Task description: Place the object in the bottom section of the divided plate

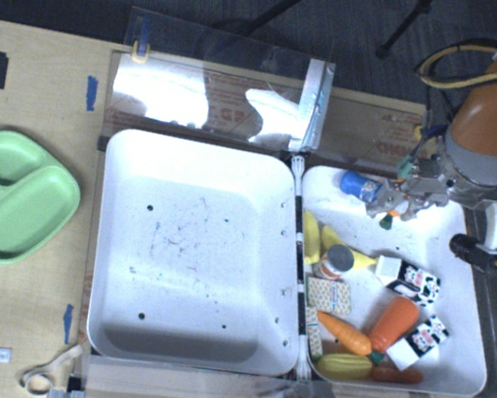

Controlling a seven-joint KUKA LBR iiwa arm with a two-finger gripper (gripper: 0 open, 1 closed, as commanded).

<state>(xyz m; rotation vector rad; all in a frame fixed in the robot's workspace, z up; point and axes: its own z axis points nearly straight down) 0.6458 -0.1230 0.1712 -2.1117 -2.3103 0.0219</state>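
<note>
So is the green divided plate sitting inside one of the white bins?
No, the green divided plate lies on the wooden bench, left of the left bin.

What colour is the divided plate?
Light green divided plate, in the camera view, left of the bins.

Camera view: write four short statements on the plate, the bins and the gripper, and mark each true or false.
1. The green divided plate sits on the bench, left of both bins. True.
2. The carrots lie in the left bin. False: they lie in the right bin.
3. The gripper is over the right bin's far end. True.
4. A toy already lies on the plate. False: its sections hold nothing.
</note>
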